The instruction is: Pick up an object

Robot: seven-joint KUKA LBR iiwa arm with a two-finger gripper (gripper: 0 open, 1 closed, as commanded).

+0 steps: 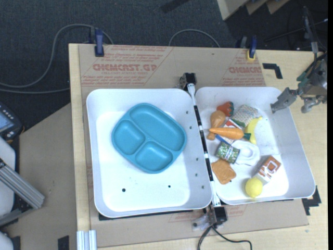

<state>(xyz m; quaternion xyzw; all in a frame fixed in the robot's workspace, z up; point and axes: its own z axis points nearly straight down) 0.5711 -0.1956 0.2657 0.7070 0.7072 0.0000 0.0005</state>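
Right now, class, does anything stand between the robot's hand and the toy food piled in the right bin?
Nothing visible does. The hand hangs over the right bin's upper right corner, apart from the pile. Bare white floor lies between it and the nearest pieces, the yellow banana and the orange carrot.

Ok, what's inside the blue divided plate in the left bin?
The blue plate shows three bare compartments, nothing in them. It lies in the left bin; the bin floor beneath the plate is covered, so anything under it cannot be seen.
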